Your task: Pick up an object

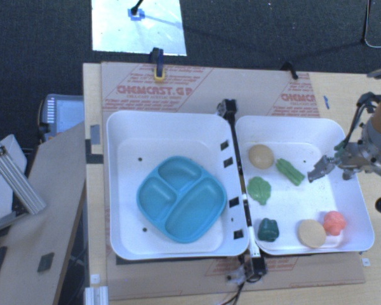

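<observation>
The right bin [343, 138] holds several toy foods: a tan round piece [261, 155], a green pickle-like piece [290, 171], a leafy green piece [260, 189], a dark green pepper [268, 230], a beige disc [312, 233] and a pink-orange piece [334, 222]. My gripper [320, 169] reaches in from the right and hovers above the bin floor, just right of the pickle-like piece. No object shows between its fingers.
The left bin [124, 145] holds a blue divided plate [181, 199]. A black clip strip [236, 176] runs along the seam between the bins. Brown cardboard [178, 88] lies under both bins. A metal frame [13, 176] stands at the far left.
</observation>
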